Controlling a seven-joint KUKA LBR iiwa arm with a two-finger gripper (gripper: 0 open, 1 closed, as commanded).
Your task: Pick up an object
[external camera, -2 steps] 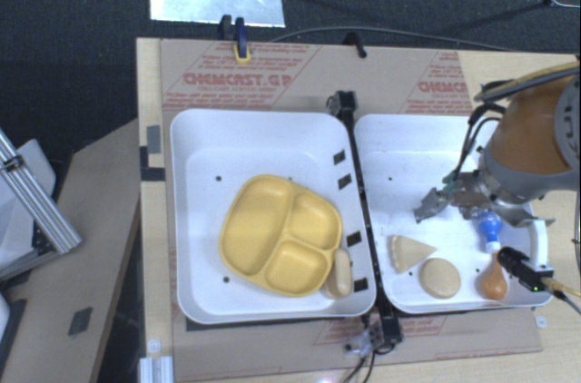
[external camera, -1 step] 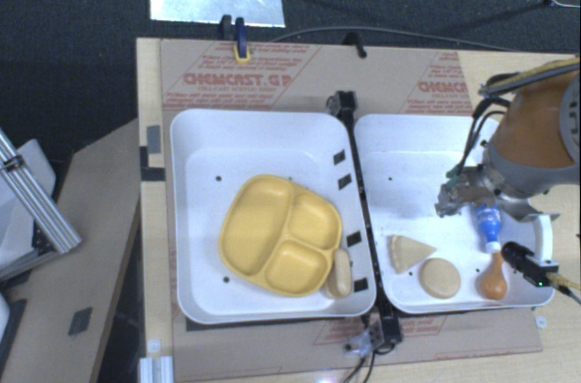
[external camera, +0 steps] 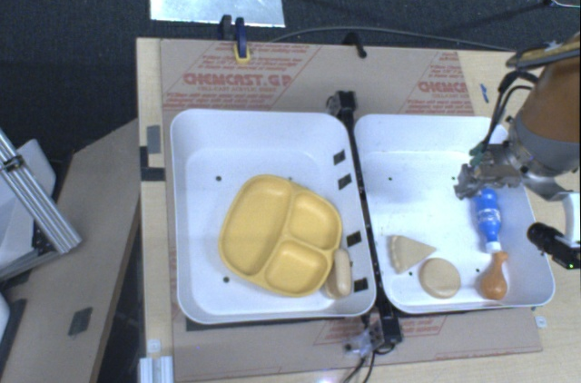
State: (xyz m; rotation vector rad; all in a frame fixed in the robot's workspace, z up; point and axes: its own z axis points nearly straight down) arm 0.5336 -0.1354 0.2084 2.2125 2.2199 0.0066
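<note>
Pincer [external camera: 476,181] of mine hangs low over the right bin [external camera: 427,136], near its right wall, directly above the cap end of a blue bottle [external camera: 487,218]; whether it is spread or pressed together I cannot tell. Along that bin's front edge lie a tan wedge [external camera: 409,250], a round bun [external camera: 440,277] and a brown pear-shaped piece [external camera: 493,278]. The left bin [external camera: 259,132] carries a yellow divided tray [external camera: 280,234], with a pale roll [external camera: 340,272] touching the tray's front right corner.

Red "CHEMCAST GP" print, repeated, on brown protective sheet [external camera: 272,73] under bins; other print illegible.
</note>
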